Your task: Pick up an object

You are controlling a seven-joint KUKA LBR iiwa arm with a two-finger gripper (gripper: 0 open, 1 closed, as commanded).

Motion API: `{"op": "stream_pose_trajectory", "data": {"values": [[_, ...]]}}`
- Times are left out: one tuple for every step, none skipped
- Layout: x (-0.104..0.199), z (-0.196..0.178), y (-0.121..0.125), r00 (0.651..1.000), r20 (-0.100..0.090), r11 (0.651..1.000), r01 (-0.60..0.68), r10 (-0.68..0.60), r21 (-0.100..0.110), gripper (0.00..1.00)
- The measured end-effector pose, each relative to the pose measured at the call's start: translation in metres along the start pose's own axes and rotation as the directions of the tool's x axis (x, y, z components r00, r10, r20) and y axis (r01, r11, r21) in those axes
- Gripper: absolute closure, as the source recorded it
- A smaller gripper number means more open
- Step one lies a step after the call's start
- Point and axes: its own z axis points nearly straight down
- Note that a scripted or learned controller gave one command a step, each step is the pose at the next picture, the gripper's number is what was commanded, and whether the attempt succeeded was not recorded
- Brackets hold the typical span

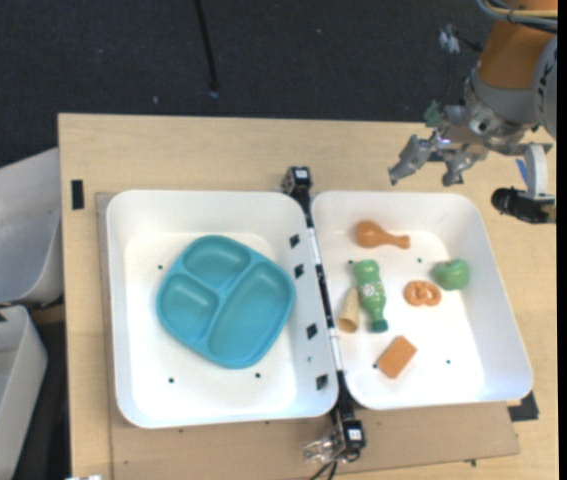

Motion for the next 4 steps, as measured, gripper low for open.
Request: {"op": "stream_pose_trajectory", "data": {"values": [[0.003,0.044,0.001,1.000,0.003,1.000,0.002,-0.002,0.004,0.00],[-0.003,0.089,-0.003,1.000,0.004,1.000,-0.001,0.001,0.005,0.00],[0.004,0.139,-0.001,1.000,0.003,1.000,0.002,-0.002,0.005,0.00],[0.002,0.125,0.001,1.000,0.006,1.000,0.003,-0.003,-0.001,1.00]]}}
